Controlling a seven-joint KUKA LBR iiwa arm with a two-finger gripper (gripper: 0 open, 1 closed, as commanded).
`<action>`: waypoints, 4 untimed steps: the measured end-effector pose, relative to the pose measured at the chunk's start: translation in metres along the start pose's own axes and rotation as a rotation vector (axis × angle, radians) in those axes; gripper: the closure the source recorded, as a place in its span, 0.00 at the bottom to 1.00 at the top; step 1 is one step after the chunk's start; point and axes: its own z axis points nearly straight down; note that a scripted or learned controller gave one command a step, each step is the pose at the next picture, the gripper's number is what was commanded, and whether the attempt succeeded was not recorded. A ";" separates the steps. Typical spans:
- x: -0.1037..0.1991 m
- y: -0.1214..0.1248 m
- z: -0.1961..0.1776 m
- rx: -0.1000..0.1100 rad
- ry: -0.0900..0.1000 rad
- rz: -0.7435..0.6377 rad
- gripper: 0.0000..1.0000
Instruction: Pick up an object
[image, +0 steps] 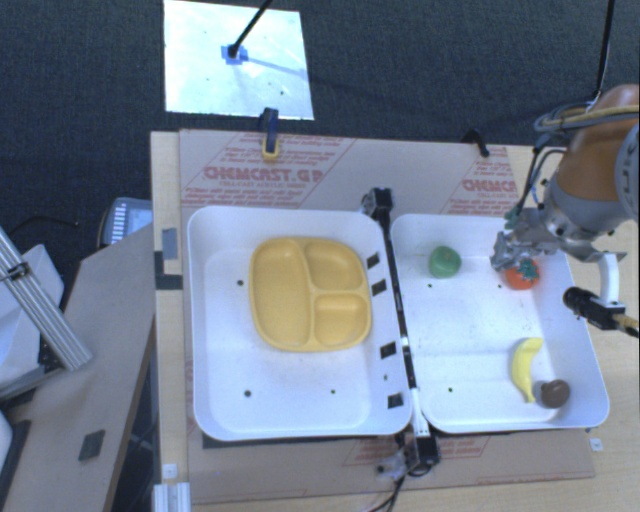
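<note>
— How are the jaws?
— I cannot tell; the gripper (516, 258) is low over an orange-red object (520, 277) at the right bin's (470, 415) far right edge.
— And the rest?
— A green ball (445, 262) near its far edge; a banana (524, 366) by the near right corner; a yellow divided plate (308, 294) in the left bin (215, 330).

Small orange-red object (521, 276) lies at the right bin's (480, 400) far edge.

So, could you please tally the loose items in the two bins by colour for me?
Yellow: 2, the divided tray and the banana
Green: 1, the ball
Orange-red: 1, the item under the claw
Brown: 1, the lump
Total: 5
</note>
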 end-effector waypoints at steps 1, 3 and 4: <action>-0.008 0.008 -0.052 -0.002 -0.001 0.000 1.00; 0.049 0.001 -0.075 0.003 0.002 -0.003 1.00; 0.102 -0.008 -0.082 0.004 0.002 -0.003 1.00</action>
